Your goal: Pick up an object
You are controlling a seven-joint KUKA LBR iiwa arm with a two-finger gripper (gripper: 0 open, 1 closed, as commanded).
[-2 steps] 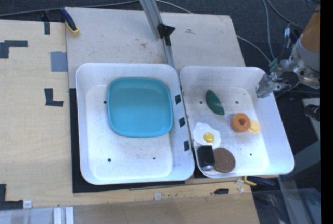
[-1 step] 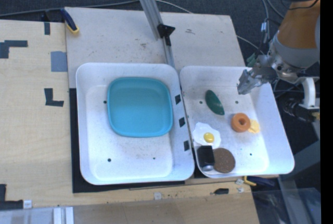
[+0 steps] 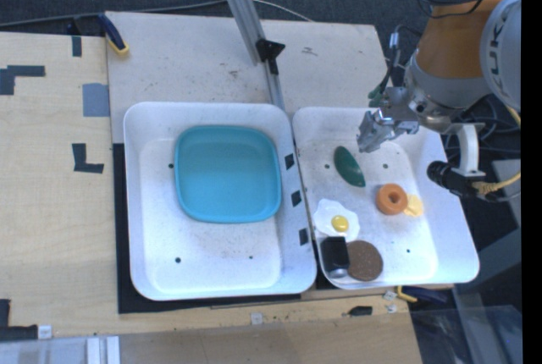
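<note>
The gripper [image 3: 373,132] is positioned above the right bin [image 3: 449,256], nothing is seen between its fingers, and whether they are spread or closed cannot be told; the approach step is judged to be in hand. A green object [image 3: 348,166] lies just below and left of it, with an orange ring [image 3: 391,199], a fried-egg piece [image 3: 338,221] and a brown disc [image 3: 365,260] farther below. A descent onto the green object is called for next; the fingertips are blurred against the bin.

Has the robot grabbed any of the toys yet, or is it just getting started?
Nothing is picked up yet. The gripper hangs over the right bin, just above the green leaf, with nothing seen between its fingers. The orange ring, fried egg, brown disc and black block lie in that bin. Reaching down, gripping and lifting are all left.
</note>
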